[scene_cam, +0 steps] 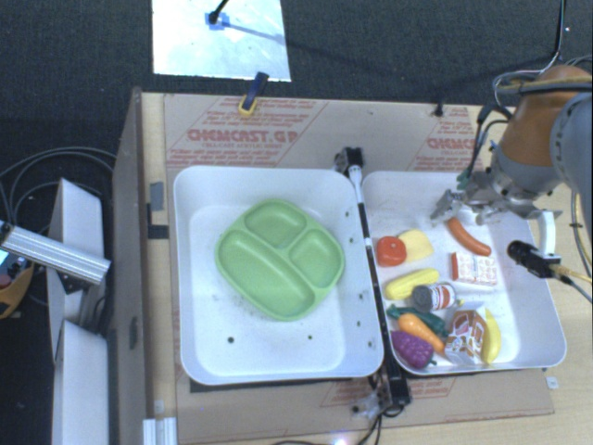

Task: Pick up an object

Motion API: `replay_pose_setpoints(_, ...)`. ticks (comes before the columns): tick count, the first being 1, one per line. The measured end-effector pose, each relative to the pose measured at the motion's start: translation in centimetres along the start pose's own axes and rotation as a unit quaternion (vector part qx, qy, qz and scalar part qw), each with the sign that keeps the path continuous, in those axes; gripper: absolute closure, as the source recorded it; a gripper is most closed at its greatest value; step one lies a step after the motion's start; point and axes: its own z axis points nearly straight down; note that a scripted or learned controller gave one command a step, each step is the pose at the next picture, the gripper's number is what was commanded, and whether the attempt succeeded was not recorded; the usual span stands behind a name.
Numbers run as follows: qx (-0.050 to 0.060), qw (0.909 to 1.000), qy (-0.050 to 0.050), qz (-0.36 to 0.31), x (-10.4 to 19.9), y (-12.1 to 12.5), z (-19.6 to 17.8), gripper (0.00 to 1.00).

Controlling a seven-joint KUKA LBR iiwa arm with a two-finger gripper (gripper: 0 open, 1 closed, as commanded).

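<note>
Claw (460, 205) hangs just above the sausage (469, 236), apparently spread; bench board (243, 135) reads "CHEMCAST GP".

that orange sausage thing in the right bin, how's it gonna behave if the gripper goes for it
The sausage looks like a smooth, glossy toy, so it is probably rigid, light and a bit slippery. Its rounded, elongated shape suggests it may roll or pivot if nudged off-centre. It lies apart from the other toys near the gripper, so a grasp across its narrow width seems feasible.

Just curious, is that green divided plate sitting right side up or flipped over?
Right side up. The green plate lies in the left bin with its three compartments open to the camera, raised rims dividing them.
</note>
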Motion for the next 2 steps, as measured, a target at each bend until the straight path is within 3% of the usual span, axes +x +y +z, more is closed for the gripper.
replay_pose_setpoints(1,0.000,1.0000,0.000,0.000,-1.8,-0.9,1.0,0.00)
replay_pose_setpoints(2,-0.002,1.0000,0.000,-0.001,-1.7,-0.7,-0.2,1.00)
